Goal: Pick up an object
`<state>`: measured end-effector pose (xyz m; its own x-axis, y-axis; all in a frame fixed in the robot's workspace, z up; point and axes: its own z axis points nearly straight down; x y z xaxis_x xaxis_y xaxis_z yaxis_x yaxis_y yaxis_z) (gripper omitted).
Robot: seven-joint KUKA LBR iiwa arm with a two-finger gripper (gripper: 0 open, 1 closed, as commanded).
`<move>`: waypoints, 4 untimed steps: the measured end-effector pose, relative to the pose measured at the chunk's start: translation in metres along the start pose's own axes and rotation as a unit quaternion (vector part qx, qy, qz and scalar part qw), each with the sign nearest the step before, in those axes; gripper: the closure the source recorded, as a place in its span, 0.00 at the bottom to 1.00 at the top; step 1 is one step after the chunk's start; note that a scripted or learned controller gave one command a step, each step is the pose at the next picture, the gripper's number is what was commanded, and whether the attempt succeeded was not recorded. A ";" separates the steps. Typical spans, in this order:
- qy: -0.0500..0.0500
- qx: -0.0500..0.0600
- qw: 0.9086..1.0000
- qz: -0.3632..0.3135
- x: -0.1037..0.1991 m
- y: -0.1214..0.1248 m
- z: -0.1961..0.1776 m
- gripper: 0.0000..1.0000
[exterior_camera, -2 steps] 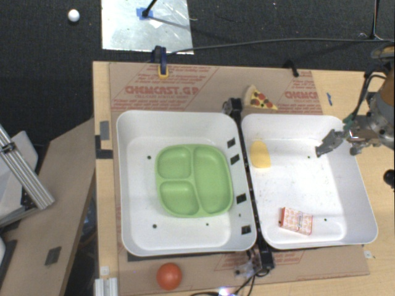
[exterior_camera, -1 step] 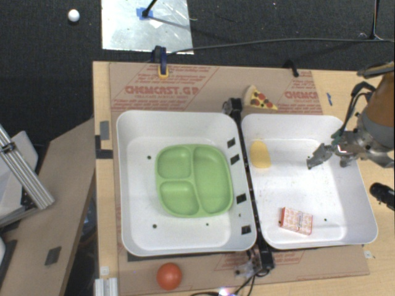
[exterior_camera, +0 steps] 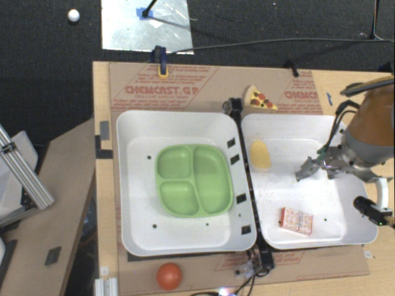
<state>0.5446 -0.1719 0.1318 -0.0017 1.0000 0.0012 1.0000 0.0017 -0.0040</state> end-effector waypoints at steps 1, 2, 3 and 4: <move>0.000 -0.002 1.000 0.000 0.000 0.000 0.049 0.00; -0.001 -0.004 1.000 0.000 0.000 0.002 0.036 1.00; -0.002 -0.006 1.000 -0.001 -0.002 0.007 -0.028 1.00; -0.002 -0.007 1.000 -0.002 -0.001 0.011 -0.092 1.00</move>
<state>0.5555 -0.1729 0.2241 -0.0048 1.0000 -0.0031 0.9999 0.0048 0.0096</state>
